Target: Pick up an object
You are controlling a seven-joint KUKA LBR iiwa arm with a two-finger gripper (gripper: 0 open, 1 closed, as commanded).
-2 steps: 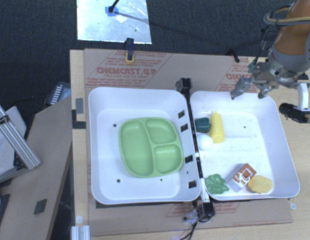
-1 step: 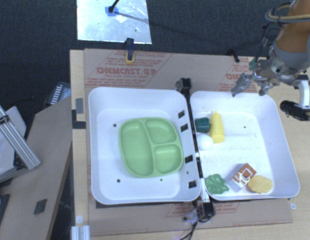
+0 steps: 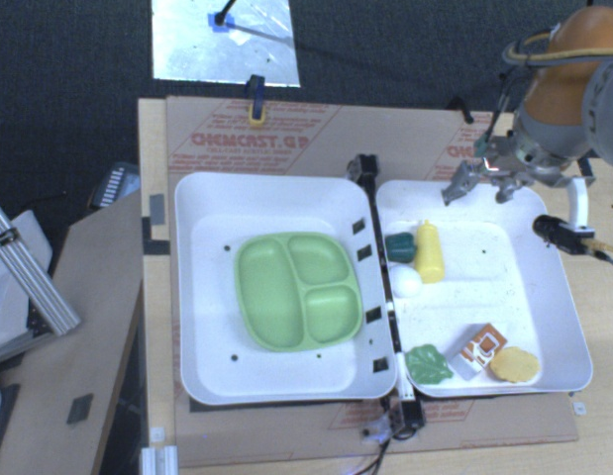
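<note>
The gripper [image 3: 480, 182] hangs over the far edge of the right bin [image 3: 554, 295], below the grey wrist and the orange band of the arm [image 3: 568, 77]. Its two fingers are spread apart, with nothing between them.

The things to pick lie in the right bin. A yellow bottle [image 3: 429, 251] lies near the bin's left wall, with a dark green block [image 3: 400, 247] touching it on the left. A white ball [image 3: 405, 282] sits just nearer than those two, against the divider. At the near end, a green leaf [image 3: 427, 364] lies in the left corner, a red and white box [image 3: 479, 350] is tilted just to its right, and a yellow lump [image 3: 514, 365] rests beside the box, close to the near rim. All of them are well apart from the gripper.

The left bin [image 3: 202, 265] holds a green tray [image 3: 296, 291] with three compartments, lying flat near the middle.
</note>
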